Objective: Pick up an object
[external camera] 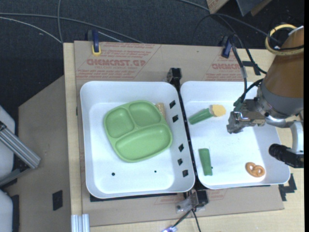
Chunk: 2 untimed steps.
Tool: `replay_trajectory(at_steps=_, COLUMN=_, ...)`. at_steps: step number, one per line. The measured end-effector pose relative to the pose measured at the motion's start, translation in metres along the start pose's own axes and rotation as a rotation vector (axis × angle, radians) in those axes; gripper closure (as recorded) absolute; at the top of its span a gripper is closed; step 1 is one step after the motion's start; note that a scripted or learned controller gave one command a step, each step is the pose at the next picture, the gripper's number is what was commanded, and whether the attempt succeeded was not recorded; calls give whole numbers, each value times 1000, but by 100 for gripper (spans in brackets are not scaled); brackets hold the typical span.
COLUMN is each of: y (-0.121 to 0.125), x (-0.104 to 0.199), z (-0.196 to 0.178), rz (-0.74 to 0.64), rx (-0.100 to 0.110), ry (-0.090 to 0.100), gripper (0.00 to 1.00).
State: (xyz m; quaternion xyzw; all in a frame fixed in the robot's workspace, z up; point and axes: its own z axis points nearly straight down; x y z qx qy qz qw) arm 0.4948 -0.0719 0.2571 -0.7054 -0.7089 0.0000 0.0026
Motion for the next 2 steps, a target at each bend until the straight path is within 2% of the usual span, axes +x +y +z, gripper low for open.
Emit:
replay_trajectory(at_steps=1, y=9, x=53, z=5, rz=-1, rx=-1, ry=-1, gripper=100)
replay_trajectory(at_steps=2, y=6, x=107, z=7, rz=-2, rx=-1, ry=0, gripper=100)
